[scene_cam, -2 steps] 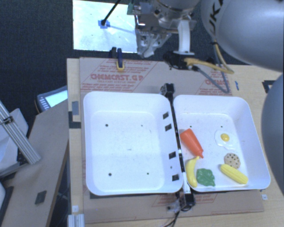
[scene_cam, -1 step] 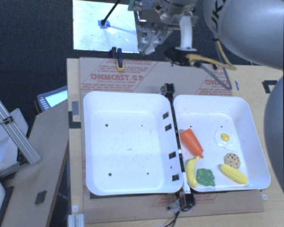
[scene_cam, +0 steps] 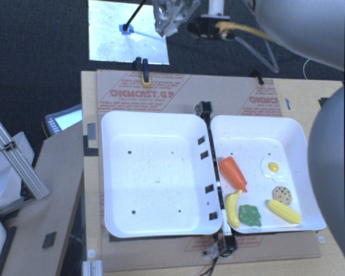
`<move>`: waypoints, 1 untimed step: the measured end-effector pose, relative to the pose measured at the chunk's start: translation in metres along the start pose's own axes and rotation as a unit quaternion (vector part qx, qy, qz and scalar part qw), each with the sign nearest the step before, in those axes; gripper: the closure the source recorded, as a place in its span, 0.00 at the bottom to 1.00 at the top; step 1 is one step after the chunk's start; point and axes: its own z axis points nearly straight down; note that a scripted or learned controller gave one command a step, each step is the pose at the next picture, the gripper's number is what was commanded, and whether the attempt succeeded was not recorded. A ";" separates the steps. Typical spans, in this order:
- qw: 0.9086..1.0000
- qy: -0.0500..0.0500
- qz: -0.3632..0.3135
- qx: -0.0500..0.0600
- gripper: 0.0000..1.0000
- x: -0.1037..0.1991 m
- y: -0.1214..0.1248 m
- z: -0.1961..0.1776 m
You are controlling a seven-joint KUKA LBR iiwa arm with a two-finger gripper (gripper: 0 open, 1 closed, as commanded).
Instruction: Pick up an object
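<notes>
Left bin (scene_cam: pixel 116 161): it has only a bare white floor, so there is no target here.
Gripper (scene_cam: pixel 171 16): it is high beyond the bins; I cannot tell its state, and nothing shows in it.
Right bin (scene_cam: pixel 294 129): the toys lie grouped in the near part: carrot (scene_cam: pixel 233 171), banana (scene_cam: pixel 233 209), green leaf (scene_cam: pixel 249 215), fried egg (scene_cam: pixel 273 167), cookie (scene_cam: pixel 281 194), corn (scene_cam: pixel 284 211).
Judgement: the carrot and the egg lie more apart, so they are probably easier to take.

The scene is brightly and evenly lit from above, so the two white bins (scene_cam: pixel 156 172) come close to washing out and the toy food in the right bin casts only faint, short shadows. A shiny metal sheet (scene_cam: pixel 126 32) at the top throws back pale glare. The grey arm (scene_cam: pixel 302 24) sits near the lens, large and out of focus along the top and right, and the picture overall is soft and slightly grainy.
</notes>
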 end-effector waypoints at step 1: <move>1.000 -0.004 0.003 0.012 1.00 -0.003 -0.047 0.143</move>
